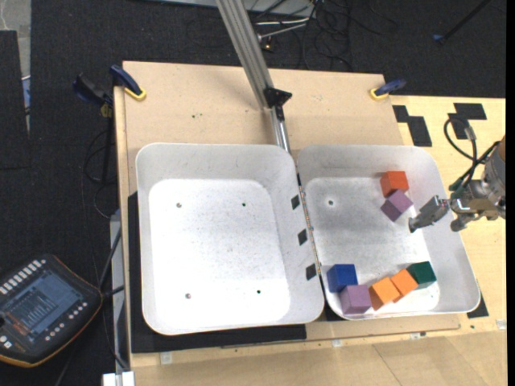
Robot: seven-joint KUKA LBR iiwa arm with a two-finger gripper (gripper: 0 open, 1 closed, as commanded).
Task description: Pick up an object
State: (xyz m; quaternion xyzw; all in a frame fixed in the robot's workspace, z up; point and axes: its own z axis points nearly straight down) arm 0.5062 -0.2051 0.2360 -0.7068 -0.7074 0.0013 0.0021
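- camera view: gripper (438,213) at right bin's (366,316) right wall, jaws spread, nothing between them
- purple cube (397,207) just left of one finger, orange cube (393,182) touching it above
- front row: blue cube (342,277), purple block (356,298), orange block (385,289), green cube (422,274)
- left bin (153,215) beside

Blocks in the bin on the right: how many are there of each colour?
Orange blocks: 2
Purple blocks: 2
Blue block: 1
Green block: 1
Total: 6
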